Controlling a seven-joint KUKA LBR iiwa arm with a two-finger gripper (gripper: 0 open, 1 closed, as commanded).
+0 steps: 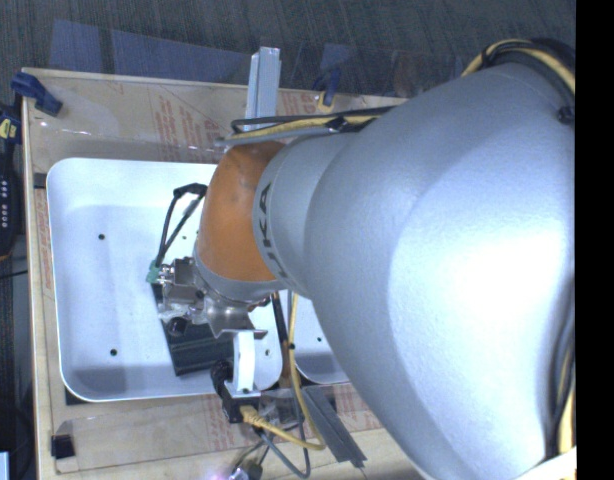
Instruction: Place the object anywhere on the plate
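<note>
You see the grey arm (427, 248) with its orange band (232, 218) reaching over the left white bin (77, 268), its gripper (192, 333) low over the bin's floor near the front wall, and you cannot tell the hand's state or where the object lies.

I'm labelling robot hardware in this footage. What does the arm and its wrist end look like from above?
The arm is bulky, rounded and light grey, with an orange band above the wrist. Below that sits a metallic wrist block and a black gripper body. Black cables loop beside the wrist; yellow cables run along the arm.
</note>
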